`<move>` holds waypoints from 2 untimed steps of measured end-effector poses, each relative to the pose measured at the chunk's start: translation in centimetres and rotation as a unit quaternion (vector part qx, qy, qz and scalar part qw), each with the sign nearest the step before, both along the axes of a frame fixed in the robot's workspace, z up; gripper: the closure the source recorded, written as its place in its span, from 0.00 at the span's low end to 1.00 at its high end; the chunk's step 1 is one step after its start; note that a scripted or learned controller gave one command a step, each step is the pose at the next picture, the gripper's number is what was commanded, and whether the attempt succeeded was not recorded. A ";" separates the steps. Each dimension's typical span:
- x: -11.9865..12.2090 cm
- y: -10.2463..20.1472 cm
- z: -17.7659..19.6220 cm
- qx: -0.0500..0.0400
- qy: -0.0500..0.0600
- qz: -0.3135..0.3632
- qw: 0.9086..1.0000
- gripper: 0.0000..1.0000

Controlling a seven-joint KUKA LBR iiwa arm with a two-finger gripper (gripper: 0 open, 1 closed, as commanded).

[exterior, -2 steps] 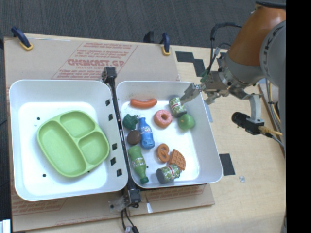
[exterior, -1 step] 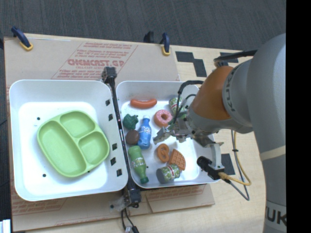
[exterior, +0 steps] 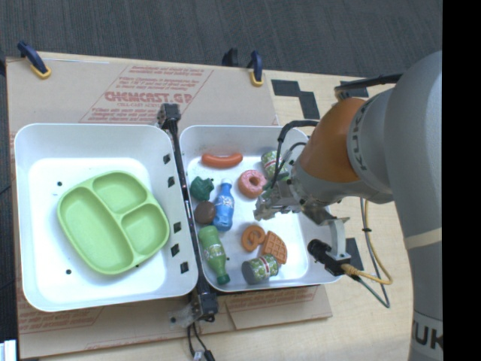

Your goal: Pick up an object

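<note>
gripper [exterior: 264,205] low over the right bin [exterior: 301,138], just beside the pink donut [exterior: 250,182]; can't tell how it's set. nothing lifted yet: donut, sausage [exterior: 222,159] and blue bottle [exterior: 223,205] all lie in the bin. the pick is still to do.

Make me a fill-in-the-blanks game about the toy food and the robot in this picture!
1. The green plate with three sections lies in the ____ bin.
2. The hot dog lies near the ____ edge of the right bin.
3. The bottle beside the pink donut is colored ____.
4. The gripper hangs over the ____ bin.

Missing words: left; far; blue; right
</note>
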State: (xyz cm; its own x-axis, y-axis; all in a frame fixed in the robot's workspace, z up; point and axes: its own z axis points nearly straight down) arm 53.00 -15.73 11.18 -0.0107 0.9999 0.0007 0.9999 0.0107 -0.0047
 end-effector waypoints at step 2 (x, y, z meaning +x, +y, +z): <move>1.1 -5.4 10.6 -0.001 -0.002 -0.003 1.000 0.00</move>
